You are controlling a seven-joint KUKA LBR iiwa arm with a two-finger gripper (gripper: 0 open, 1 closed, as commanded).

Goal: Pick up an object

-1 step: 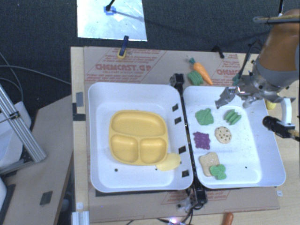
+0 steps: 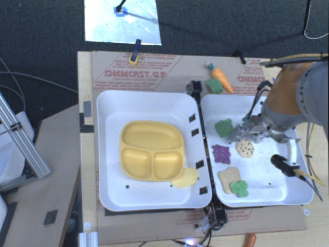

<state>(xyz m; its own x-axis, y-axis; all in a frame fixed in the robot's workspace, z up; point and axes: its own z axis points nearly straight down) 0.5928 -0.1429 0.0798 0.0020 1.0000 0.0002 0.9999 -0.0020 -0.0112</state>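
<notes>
Cookie [image 2: 245,148] in right bin [image 2: 267,188]

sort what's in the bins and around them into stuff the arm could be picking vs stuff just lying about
For the job:
claw, in the right bin
cookie
purple grapes piece
green leafy piece
cracker
broccoli

Lying about:
yellow divided plate in the left bin
yellow flat piece beside the plate
carrot outside the bins
blue and yellow clip

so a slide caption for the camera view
Arm reaching over right bin of toy food; yellow tray in left bin.
</notes>
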